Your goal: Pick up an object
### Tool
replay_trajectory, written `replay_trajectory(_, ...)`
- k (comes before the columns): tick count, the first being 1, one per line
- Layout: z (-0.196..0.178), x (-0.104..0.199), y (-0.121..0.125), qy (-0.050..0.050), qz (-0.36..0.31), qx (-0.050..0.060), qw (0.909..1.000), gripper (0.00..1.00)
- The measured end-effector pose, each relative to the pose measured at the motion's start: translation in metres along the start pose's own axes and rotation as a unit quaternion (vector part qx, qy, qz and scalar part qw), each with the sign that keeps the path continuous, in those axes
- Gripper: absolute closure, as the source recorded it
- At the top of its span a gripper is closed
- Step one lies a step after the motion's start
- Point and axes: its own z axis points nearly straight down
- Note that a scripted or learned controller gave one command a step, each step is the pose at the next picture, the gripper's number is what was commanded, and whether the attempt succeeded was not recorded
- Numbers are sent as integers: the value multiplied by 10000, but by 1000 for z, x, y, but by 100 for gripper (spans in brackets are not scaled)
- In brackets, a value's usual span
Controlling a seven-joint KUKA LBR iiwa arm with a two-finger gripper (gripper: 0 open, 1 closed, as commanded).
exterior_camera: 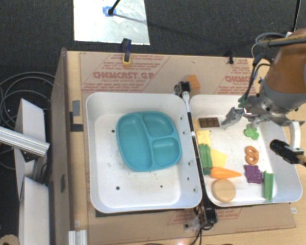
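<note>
**While the gripper hangs over the right bin, nothing is in it yet**

Since the task is just "pick up an object", any piece of toy food counts, and all of it lies in the right bin (pixel 294 190). The left bin (pixel 104 188) carries one blue divided plate (pixel 148 141) and nothing loose to grab.

The gripper (pixel 243 117) sits at about 12 o'clock in the right bin. As far as I can make out, its fingers are spread apart with nothing between them. So I'd call this the approach, not a grasp.

Taking the clock from the right bin's middle:
- small green piece (pixel 251 133) at roughly 1 o'clock, just below the gripper and the closest candidate
- brown chocolate square (pixel 209 122) at 10 o'clock
- pretzel (pixel 251 154) about 3 o'clock, with the purple grapes (pixel 253 173) under it at 4
- carrot (pixel 225 173) at 7 o'clock, and the round biscuit (pixel 223 190) at 6, near the front wall

My guess is that the program is going for the green piece, since it lies apart from its neighbours and the fingers have room on either side. The stuff along the left wall is crowded together, so a grab there could easily nudge two pieces or jam against the wall.
</note>
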Motion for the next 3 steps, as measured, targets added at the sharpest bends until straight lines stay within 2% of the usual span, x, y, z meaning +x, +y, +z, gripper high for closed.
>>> replay_trajectory(1,-10,-101,32,-32,41,-28,10000,0)
replay_trajectory(2,115,-100,47,6,-2,38,10000,0)
replay_trajectory(3,129,-105,-29,6,28,40,10000,0)
